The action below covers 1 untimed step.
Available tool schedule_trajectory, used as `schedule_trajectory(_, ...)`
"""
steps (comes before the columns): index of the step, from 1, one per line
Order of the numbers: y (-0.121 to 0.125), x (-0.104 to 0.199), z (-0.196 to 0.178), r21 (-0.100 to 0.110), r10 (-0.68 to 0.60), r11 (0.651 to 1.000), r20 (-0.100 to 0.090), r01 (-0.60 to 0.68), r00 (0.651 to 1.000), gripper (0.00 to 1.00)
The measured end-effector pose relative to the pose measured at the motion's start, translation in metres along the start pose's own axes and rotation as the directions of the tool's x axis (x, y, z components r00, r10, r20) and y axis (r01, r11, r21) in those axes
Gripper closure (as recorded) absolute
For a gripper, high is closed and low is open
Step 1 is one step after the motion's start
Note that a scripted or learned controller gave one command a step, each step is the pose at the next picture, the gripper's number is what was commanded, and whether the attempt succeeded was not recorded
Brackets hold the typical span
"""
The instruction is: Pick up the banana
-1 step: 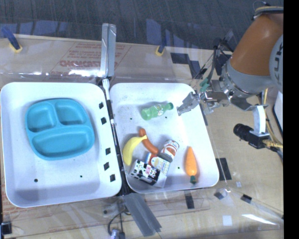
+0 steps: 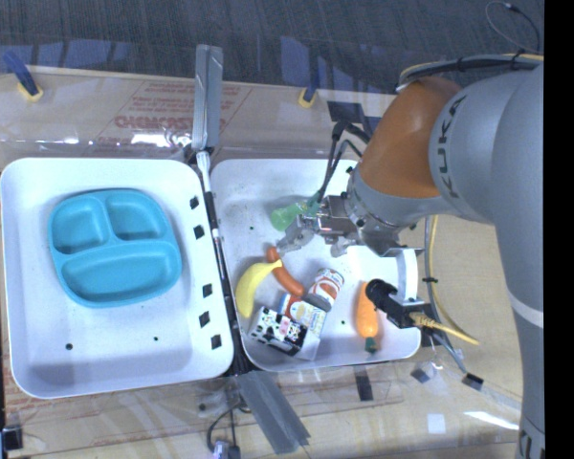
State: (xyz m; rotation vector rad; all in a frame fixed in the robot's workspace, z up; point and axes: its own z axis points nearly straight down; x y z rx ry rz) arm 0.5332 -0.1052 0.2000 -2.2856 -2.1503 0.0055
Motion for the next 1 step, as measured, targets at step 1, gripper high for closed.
schedule_trajectory(1, -0.0402, 0.0707, 0.0095, 0.0, -0.033, 0.999, 0.0, 0.033, 0.999, 0.0)
